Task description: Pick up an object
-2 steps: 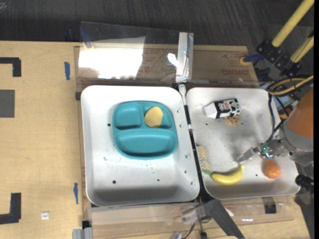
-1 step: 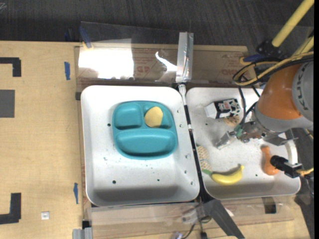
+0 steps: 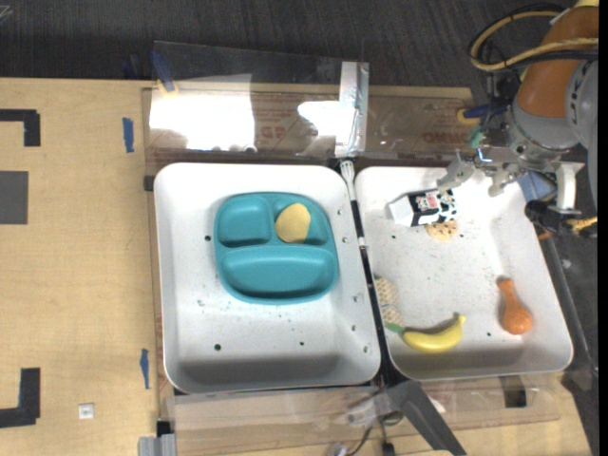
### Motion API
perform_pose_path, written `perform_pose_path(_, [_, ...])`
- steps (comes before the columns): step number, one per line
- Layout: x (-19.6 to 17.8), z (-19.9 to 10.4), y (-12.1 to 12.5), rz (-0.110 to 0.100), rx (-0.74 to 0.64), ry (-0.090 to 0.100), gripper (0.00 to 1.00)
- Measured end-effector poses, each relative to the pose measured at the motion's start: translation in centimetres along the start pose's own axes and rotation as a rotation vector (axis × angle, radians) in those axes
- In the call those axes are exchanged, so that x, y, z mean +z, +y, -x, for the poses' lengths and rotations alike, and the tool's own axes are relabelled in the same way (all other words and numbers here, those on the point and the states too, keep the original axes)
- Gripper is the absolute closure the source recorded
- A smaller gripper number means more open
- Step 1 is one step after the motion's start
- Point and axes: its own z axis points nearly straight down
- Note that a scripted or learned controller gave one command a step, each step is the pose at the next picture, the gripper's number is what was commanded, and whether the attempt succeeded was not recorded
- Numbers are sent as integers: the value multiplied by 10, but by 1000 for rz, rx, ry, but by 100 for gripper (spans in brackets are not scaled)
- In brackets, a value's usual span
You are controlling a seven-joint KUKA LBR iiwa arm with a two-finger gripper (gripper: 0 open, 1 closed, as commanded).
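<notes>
Two bins (image 3: pixel 180 350), banana (image 3: pixel 434 334), carton (image 3: pixel 423 205)

Both bins are white, the left bin (image 3: pixel 180 255) holding a teal divided tray (image 3: pixel 275 259) with a pale yellow, lemon-like piece (image 3: pixel 293 222) in one compartment, and the right bin (image 3: pixel 541 283) speckled with small dark flecks. In the right bin lie a yellow banana (image 3: pixel 435 334) with a greenish stem end, an orange gourd-shaped thing (image 3: pixel 514 307) and a white carton (image 3: pixel 424 206) with black patches. The bench (image 3: pixel 76 255) is tan cardboard brown with black marks and bits of blue tape, and the arm (image 3: pixel 556 84) is grey with an orange band.
</notes>
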Motion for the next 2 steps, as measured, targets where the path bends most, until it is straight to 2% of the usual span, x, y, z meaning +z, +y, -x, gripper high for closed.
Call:
perform_pose_path(1, [1, -51, -78, -8, 25, 4, 0])
perform_pose_path(2, [64, -28, -25, -35, -19, 14, 0])
